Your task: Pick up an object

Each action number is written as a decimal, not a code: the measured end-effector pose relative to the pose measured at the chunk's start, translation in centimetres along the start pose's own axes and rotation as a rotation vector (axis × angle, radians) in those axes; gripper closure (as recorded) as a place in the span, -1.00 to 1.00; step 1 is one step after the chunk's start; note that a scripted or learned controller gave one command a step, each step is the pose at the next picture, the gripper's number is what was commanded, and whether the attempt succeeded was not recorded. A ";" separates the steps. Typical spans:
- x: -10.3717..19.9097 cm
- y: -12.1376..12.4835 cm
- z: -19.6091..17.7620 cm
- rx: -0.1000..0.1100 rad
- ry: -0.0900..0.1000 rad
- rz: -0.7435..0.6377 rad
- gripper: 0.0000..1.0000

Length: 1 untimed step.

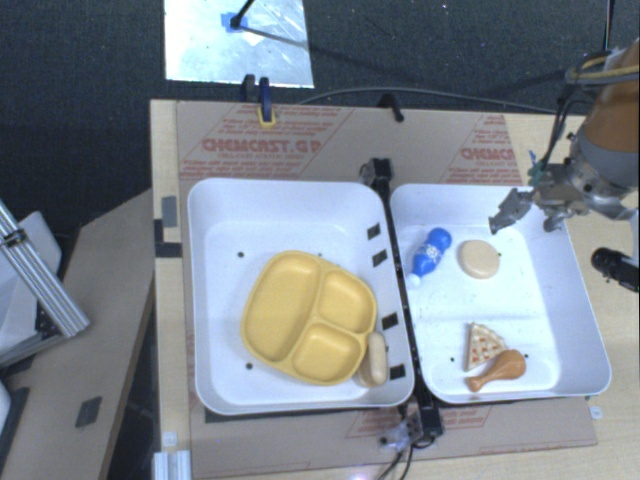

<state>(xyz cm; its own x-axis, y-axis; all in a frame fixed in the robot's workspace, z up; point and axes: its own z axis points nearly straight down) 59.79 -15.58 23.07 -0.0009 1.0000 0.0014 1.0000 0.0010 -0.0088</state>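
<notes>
Camera view: The tool point(527, 211) hovers at the upper right of the frame, over the back of the right bin point(575, 298). Its two fingers stand spread apart with nothing between them, so treat it as released.

Candidate objects lie in the right bin. The nearest is the beige round piece point(479, 259), just below and left of the tool. You should expect it to be light, rigid and smooth; its low dome may slip, so close across its widest part.

The blue bottle point(431, 252) lies on its side just beside it; grip across the body, since it may roll. The pizza slice point(484, 345) and drumstick point(497, 369) lie touching at lower right.

The yellow tray point(308, 317) occupies the left bin point(220, 268).
</notes>
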 end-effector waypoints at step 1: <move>0.0 0.2 -0.6 -0.010 -0.002 -0.002 -1.00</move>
<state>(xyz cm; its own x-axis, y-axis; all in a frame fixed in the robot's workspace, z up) 60.02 -15.57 23.66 -0.0030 1.0000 -0.0005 1.0000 0.0030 0.0016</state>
